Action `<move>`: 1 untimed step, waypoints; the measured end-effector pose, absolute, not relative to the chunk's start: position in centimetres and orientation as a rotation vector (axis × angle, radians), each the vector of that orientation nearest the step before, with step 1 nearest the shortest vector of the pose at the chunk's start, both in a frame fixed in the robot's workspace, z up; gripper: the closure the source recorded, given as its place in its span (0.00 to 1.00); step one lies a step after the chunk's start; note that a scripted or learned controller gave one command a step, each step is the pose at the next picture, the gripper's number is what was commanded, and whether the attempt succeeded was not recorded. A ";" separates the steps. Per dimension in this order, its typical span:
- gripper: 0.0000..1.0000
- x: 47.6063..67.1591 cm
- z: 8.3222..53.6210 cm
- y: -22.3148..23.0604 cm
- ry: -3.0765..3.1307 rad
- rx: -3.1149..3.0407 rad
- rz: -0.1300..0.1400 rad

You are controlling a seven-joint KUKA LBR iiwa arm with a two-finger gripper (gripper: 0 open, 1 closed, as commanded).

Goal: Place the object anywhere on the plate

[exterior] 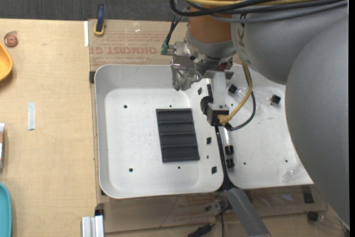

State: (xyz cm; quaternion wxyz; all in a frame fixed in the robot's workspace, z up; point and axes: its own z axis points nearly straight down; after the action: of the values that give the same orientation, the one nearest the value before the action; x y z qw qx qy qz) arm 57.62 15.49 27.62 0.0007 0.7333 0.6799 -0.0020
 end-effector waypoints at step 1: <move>1.00 58.7 27.5 17.2 2.500 1.901 -0.005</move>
State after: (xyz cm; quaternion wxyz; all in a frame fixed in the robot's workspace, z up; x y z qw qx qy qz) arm 58.69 17.24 27.49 0.0003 0.6053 0.7960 -0.0017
